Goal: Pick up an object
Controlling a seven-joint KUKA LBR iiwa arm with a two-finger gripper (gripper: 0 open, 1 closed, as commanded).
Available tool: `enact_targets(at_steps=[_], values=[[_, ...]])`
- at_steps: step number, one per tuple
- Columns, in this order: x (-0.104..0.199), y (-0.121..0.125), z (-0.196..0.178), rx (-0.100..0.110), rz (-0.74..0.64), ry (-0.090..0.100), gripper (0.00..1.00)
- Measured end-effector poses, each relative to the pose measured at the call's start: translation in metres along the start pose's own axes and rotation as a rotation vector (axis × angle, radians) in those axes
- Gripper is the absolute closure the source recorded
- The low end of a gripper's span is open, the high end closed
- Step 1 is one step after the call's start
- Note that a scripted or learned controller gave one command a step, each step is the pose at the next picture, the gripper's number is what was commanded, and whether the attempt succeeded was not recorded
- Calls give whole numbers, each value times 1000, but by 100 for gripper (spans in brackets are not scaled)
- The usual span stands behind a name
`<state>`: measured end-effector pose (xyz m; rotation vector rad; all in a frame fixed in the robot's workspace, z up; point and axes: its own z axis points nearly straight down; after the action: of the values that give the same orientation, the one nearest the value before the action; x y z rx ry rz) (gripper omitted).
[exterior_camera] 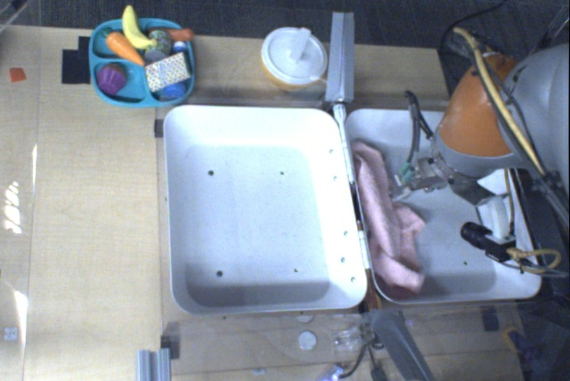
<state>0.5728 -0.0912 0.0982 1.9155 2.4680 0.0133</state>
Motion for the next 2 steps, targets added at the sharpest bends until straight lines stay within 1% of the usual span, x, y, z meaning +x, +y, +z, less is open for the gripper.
enact_targets(at_steps=[1, 2], values=[[0, 0, 0, 0, 0, 0, 0], [-5, -54, 7, -2, -92, 1, 0]])
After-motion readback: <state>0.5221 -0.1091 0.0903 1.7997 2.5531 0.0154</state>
